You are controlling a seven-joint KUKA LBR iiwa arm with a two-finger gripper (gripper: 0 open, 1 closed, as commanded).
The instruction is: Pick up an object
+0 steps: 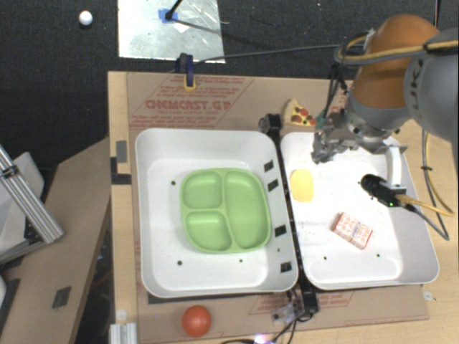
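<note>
Where the arm crosses the right bin's (412, 264) far edge, the gripper (324, 151) sits low near the far left corner, dark and blurred against the wrist, so whether it is spread or closed cannot be told. Just nearer, by the left wall, lies a soft-edged yellow piece (302, 185). A small pink-printed box (352, 230) rests mid-bin, its print illegible. The left bin (154, 192) holds a green divided tray (224, 211).

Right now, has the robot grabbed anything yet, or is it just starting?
Nothing looks lifted yet: the yellow object and the pink box lie in the right bin. The gripper hangs over that bin's far side, near the yellow object. Grasping and lifting remain.
</note>
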